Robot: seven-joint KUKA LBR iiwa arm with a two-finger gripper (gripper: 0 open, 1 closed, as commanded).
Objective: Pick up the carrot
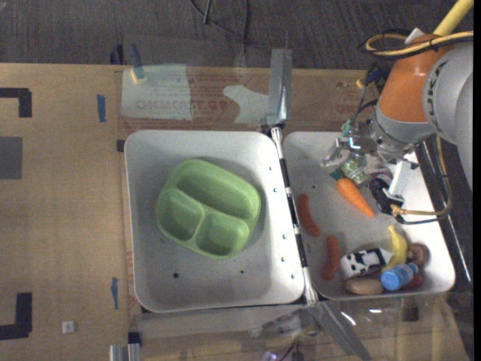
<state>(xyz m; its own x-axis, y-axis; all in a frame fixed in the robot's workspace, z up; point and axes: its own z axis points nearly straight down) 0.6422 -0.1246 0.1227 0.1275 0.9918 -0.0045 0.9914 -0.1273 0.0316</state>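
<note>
The carrot (pixel 355 197) is orange and tapered, and it lies at a slant in the upper middle of the right bin (pixel 314 153), thick end up-left, tip down-right. My gripper (pixel 353 161) hangs from the grey arm with the orange band, right over the carrot's thick end and very close to it. A bit of green shows at the carrot's top, just beneath the gripper. From this angle the wrist body hides whether anything is held.
A green divided plate (pixel 209 207) sits in the left bin (pixel 150 164). Two red sausage-like pieces (pixel 304 213) (pixel 331 256) lie left of the carrot. At the right bin's front are a cow toy (pixel 364 262), a banana (pixel 397 243) and a blue bottle (pixel 397 277). Cables (pixel 398 201) trail beside the wrist.
</note>
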